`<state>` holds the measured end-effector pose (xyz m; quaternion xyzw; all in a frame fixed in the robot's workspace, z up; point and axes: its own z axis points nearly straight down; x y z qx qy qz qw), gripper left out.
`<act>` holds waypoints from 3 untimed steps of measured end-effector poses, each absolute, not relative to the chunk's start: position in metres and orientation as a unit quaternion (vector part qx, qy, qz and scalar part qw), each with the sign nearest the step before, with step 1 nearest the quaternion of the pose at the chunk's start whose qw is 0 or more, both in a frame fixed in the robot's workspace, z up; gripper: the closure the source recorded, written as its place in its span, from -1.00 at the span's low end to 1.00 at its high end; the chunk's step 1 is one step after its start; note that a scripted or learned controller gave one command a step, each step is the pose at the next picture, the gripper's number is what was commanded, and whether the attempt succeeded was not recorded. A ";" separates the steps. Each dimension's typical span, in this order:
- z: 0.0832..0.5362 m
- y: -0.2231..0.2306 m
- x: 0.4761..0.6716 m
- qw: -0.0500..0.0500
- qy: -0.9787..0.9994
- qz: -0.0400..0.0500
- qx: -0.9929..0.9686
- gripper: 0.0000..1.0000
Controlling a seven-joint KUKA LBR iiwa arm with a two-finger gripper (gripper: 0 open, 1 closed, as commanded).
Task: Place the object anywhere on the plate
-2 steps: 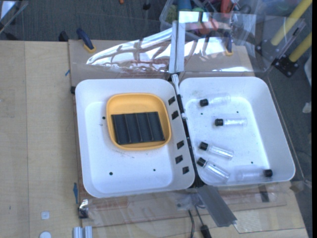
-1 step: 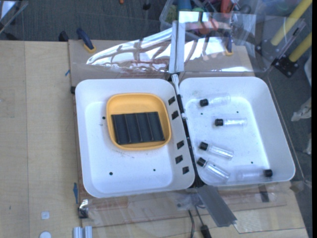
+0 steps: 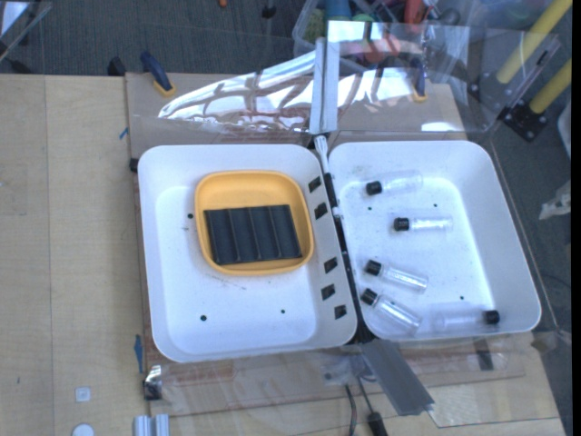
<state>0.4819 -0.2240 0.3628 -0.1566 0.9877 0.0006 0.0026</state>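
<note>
Sitting in the left white bin (image 3: 172, 321), a yellow plate (image 3: 207, 192) carries a dark ridged rack (image 3: 252, 234) across its middle. Five clear vials with black caps lie scattered in the right white bin (image 3: 508, 243), well apart from the plate: vial one (image 3: 392, 185), two (image 3: 421, 225), three (image 3: 396, 275), four (image 3: 388, 309), five (image 3: 465, 318). Five small black clips (image 3: 324, 240) line the divider between the bins on the desk (image 3: 64, 243). I cannot tell the pincer's state.

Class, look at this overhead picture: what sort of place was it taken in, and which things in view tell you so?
Probably a robotics lab or test bench. Two shallow white bins sit side by side on a wooden bench; one holds a yellow plate, the other clear vials with black caps. A clear tub of bright clutter stands behind.
</note>
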 end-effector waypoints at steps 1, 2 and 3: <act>0.399 -0.224 0.489 0.003 0.960 0.000 -0.281 -1.00; 0.426 -0.224 0.490 0.003 0.901 0.000 -0.433 -1.00; 0.334 -0.222 0.488 0.001 0.860 0.003 -0.510 -1.00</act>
